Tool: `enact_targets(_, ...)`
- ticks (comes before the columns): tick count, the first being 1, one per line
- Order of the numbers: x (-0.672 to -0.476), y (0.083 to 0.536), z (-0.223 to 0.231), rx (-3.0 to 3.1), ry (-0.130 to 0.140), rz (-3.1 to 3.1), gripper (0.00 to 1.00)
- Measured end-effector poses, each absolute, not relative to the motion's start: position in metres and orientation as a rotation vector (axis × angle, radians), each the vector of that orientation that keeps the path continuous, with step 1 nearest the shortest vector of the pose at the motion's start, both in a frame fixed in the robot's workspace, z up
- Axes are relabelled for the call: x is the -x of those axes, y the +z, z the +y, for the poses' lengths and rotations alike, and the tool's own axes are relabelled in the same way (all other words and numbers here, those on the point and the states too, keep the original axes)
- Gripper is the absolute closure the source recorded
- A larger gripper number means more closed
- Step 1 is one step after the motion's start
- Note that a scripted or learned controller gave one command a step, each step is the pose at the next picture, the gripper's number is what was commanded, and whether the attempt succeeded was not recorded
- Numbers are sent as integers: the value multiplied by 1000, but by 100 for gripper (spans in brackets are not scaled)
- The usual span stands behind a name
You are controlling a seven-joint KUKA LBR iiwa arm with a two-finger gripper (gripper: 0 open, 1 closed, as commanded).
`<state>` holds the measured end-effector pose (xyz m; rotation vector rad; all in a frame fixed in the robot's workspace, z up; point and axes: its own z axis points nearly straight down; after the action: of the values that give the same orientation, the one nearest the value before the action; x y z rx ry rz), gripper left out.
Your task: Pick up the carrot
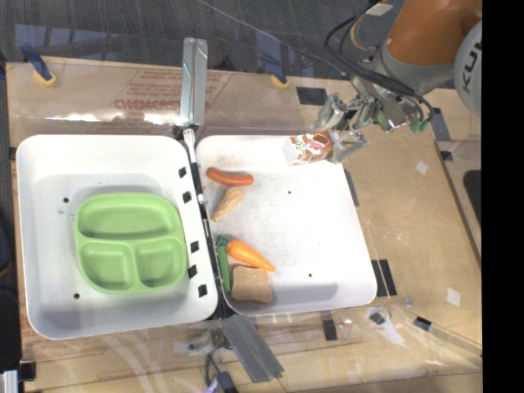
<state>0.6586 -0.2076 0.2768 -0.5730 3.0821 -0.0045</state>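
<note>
The orange carrot [250, 255] with a green top lies in the right bin [327, 236], near its front left corner and against a brown bread slice [250, 285]. My gripper [334, 143] hangs over the bin's far right corner, well away from the carrot. It is shut on the right end of a small red and white packet [306, 148], which sits tilted at the fingertips.
A red sausage [229, 177] and a tan cone-shaped piece [227, 205] lie along the right bin's left side. The left bin [41, 187] holds a green divided plate [129, 241]. A metal clamp [194, 80] stands between the bins at the back.
</note>
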Motion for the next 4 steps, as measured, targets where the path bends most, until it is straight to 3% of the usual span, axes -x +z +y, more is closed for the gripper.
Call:
enact_targets(1,-660,289,-206,577,-10,3075,100)
enact_targets(3,-659,288,-208,1544,-7,2728,100)
enact_targets(4,-660,299,-207,1545,-15,2719,100)
